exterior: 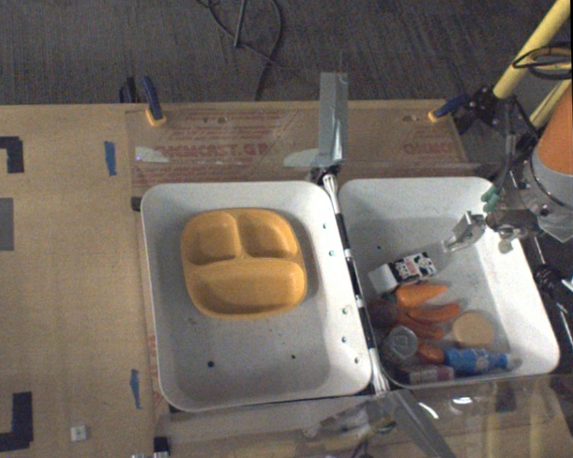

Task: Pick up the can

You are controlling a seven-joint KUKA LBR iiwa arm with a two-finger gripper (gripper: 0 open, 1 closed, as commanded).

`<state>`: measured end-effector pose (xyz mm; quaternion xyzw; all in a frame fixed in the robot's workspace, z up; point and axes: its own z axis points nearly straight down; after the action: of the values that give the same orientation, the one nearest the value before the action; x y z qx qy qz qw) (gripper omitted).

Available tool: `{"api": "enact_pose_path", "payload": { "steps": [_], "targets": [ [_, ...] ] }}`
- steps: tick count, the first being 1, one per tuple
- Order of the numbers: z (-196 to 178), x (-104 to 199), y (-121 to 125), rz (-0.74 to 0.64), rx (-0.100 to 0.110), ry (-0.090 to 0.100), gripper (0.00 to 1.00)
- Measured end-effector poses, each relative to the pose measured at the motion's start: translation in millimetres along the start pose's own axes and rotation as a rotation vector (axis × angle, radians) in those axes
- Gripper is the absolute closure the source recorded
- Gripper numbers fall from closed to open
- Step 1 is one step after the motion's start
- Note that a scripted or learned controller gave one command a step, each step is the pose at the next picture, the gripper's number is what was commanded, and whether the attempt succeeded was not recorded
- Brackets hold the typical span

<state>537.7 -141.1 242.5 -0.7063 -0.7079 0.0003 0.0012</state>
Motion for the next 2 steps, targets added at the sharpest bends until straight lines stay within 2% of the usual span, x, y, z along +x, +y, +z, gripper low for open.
{"api": "enact_pose_path", "payload": {
  "steps": [1, 2],
  "targets": [
    [33.9, 33.8, 67.4, -0.013, -0.005, -0.002, 0.0],
    [155.1, 40.4, 95.3, -0.077, -0.009, -0.002, 0.0]
  ]
}}
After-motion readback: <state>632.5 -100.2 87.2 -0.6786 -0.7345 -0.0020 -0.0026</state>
